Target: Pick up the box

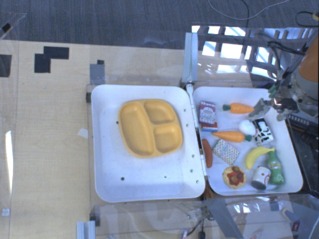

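Box (208, 114) w/ toy food in rt bin (294, 183)

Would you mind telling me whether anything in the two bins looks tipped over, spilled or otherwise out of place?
Nothing looks spilled or damaged. In the right bin, the can and green bottle lie on their sides, and the box lies flat by the left wall. The yellow tray sits askew in the left bin.

Left bin (99, 183) holds a divided tray (149, 127); right bin (294, 183) holds a box (207, 114) at its left, carrots (230, 136) beside it.
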